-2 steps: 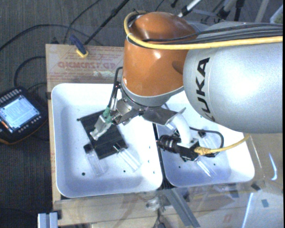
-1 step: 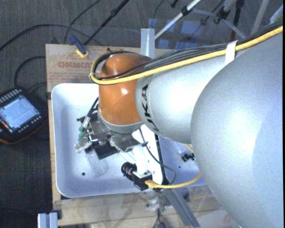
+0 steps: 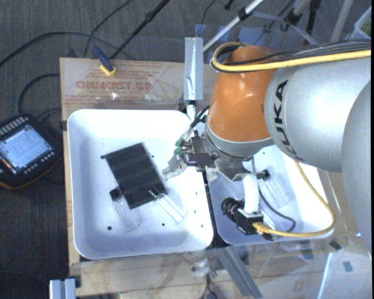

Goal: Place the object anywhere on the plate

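Camera view shows the claw [image 3: 174,164] low over the left bin [image 3: 87,129], whether spread or pinching I cannot tell. Just left of it lies a dark ribbed slab [image 3: 134,175], probably the plate; the object itself I cannot pick out. The arm [image 3: 287,111] bends steeply down from the right, so any release should come centred over the slab.

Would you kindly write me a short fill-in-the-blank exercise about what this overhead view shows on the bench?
1. The black ridged plate lies in the ____ bin as the camera sees it.
2. The arm's band above the wrist is coloured ____.
3. The cable looping over the right bin is ____.
4. Both bins are coloured ____.

Missing words: left; orange; yellow; white
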{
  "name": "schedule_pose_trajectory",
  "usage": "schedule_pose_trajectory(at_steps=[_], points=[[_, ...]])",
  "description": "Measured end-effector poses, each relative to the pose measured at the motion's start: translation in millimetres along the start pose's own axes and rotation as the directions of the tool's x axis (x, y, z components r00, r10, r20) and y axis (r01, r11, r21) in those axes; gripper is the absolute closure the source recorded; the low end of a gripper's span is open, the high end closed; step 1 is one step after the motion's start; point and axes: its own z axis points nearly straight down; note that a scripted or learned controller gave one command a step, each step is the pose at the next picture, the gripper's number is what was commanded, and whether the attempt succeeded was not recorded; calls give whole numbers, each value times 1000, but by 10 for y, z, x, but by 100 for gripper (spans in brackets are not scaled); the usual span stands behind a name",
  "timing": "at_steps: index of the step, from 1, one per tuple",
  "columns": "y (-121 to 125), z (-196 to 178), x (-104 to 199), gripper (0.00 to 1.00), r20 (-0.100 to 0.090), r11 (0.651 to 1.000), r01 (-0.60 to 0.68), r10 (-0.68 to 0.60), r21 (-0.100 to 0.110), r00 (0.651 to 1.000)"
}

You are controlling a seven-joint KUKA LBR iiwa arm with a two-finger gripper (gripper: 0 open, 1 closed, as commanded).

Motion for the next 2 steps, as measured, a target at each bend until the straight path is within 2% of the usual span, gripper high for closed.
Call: schedule_pose_trajectory(at_steps=[1, 2], points=[[33, 1458, 580, 0, -11, 954, -298, 298, -13, 954], [686, 1710, 465, 0, -6, 991, -137, 137, -6, 991]])
